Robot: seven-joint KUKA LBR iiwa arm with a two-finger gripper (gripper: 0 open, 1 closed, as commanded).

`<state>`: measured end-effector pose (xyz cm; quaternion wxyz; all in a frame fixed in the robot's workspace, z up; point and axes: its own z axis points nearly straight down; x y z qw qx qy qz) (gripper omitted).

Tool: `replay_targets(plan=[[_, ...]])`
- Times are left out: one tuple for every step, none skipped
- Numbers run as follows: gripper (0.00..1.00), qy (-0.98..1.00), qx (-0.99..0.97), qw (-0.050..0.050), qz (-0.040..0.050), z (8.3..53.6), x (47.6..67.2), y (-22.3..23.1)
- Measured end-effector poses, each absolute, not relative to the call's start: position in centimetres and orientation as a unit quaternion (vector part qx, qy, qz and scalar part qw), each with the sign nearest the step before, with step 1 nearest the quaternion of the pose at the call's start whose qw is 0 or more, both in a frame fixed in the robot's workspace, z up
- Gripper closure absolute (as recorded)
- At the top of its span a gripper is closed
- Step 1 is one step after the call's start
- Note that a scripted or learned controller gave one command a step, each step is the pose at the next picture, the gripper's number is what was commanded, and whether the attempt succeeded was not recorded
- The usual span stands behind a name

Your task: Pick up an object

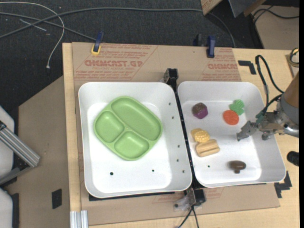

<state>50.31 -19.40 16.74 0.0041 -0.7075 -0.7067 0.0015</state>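
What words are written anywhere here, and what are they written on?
"CHEMCAST GP" in faint red print, on the brown board behind the left bin.
The same red print, partly cut off, on the board behind the right bin.
Smaller red lines beside both are too blurred to read.

Two shallow white plastic bins sit side by side on the bench. The left bin (90, 175) holds a green three-compartment plastic tray (127, 127). In the right bin (270, 172) a purple toy (200, 110) lies at the back left, a red toy with a green top (232, 114) to its right, a yellow corn toy (200, 136) directly behind a tan bread-like block (207, 148), and a brown mushroom-shaped toy (237, 165) lies nearest the front. The two-finger gripper (245, 134) hangs over this bin's right side.
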Motion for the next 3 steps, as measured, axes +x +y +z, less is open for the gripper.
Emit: replay_targets(plan=[[0.0,-0.707,-0.707,0.004,0.0009,10.9,49.5,-18.8],[1.0,-0.707,-0.707,0.0,-0.0008,12.3,49.7,-18.9],[1.0,-0.708,-0.706,-0.003,-0.0016,17.4,50.4,-18.0]])
